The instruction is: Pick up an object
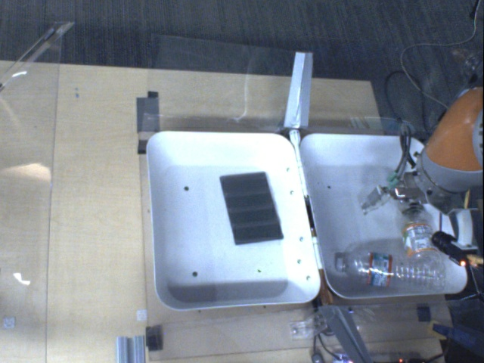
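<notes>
**Clear bottle lies low in the right bin, gripper above it**

Nearest the camera, a clear plastic bottle (393, 267) lies on its side along the front wall of the right bin (340, 165), cap toward the left, a coloured label near its neck. It looks empty or nearly so: probably light, thin-walled, smooth and apt to roll or slip, giving under a hard squeeze. The mid-body, across its width, seems the safest hold.

Just beyond it, the gripper (412, 221) hangs over the same bin; whether it is spread or closed cannot be told here.

Further left, a dark ribbed pad (252, 208) lies flat in the left bin (174, 203).
</notes>
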You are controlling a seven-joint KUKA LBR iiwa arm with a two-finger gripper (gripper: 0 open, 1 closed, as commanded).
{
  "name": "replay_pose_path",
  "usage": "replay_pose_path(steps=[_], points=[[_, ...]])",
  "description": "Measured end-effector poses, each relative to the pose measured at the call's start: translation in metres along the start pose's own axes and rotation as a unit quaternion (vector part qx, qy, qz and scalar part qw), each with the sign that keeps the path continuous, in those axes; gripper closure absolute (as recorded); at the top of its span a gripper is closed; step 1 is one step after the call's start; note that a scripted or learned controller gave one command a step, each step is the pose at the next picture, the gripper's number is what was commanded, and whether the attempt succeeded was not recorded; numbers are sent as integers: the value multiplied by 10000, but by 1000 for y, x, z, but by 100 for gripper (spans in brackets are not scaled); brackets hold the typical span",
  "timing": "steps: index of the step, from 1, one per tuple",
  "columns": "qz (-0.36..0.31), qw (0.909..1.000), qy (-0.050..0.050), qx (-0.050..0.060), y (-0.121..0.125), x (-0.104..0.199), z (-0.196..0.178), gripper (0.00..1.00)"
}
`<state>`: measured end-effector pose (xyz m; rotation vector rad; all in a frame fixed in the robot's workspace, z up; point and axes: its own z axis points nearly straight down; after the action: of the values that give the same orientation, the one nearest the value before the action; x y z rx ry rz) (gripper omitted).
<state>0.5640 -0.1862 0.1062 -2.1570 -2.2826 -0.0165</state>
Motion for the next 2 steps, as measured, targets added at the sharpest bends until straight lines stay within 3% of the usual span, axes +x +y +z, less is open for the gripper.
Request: replay_pose_path(steps=[1,2], points=[[-723,9974,-55,-4,-15,-18,-85,0],[-778,9969,-62,-131,-11,-12,-7,0]])
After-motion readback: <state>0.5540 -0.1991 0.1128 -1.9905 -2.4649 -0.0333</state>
